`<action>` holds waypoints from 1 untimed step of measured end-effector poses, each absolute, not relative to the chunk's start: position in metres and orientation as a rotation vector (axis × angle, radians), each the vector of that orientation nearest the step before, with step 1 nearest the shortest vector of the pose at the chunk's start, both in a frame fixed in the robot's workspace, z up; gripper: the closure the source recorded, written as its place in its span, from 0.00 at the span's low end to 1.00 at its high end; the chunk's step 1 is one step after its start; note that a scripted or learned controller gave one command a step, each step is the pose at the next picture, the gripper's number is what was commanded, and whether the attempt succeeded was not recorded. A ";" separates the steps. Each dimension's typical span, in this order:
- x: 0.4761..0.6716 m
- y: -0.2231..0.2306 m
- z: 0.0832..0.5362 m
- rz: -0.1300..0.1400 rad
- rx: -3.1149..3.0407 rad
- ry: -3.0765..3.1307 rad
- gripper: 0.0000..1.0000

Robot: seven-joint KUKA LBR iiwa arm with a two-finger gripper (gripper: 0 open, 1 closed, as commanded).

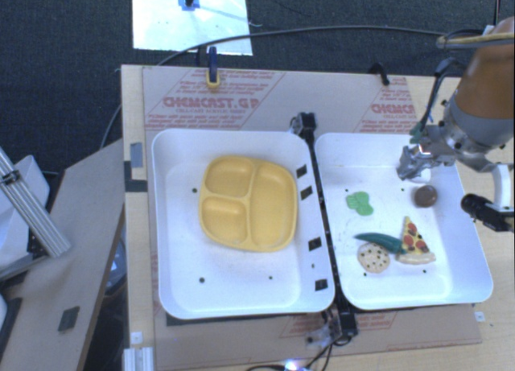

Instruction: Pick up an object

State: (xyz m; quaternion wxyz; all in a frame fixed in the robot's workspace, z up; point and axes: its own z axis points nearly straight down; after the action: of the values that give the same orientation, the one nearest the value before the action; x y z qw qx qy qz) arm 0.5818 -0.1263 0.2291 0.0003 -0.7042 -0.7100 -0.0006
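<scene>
Bench edge, far left: metal rail piece (32, 212) lying at a slant on a lower tan surface, off the main board.
Board: cardboard sheet (265, 96) w/ red print under both bins; blue-yellow clamp (212, 68) at its top edge; white paper sheet (190, 5) beyond it on dark carpet.
Left bin (181, 281): shallow, white; holds one item.
Plate: yellow divided plate (248, 202), three compartments, sits approx. mid-bin, slightly toward the top right; nothing on it.
Divider: black clips (314, 245) along the seam where the two bins meet.
Right bin (459, 281): shallow, white; holds all the toy food.
Green piece: small green leafy item (360, 203), left-centre of right bin, apart from the rest.
Pepper: dark teal-green chili-shaped item (381, 241), below the leafy one, tip pointing right twd the pizza, just beside it.
Cookie: round choc-chip cookie (373, 258), lower left of right bin, touching or nearly touching the pepper's underside; can't tell which.
Pizza: toy pizza slice (415, 242), point up, crust down, right of the pepper.
Brown item: small round brown object (425, 195), upper right area of bin, above the pizza, apart from it.
Gripper (412, 166): low over top right of right bin, just up-left of the brown item; nothing seen betw. fingers; apart or together: can't tell, too blurred.
Arm: grey body w/ orange band (487, 80) coming in from the right edge.
</scene>
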 end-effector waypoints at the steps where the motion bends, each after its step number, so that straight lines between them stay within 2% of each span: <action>1: 0.566 -0.069 0.220 -0.001 -2.210 -2.230 1.00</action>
State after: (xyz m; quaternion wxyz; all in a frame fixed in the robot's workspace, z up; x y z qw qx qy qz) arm 0.5656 -0.0686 0.2203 0.0011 -0.7039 -0.7103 -0.0004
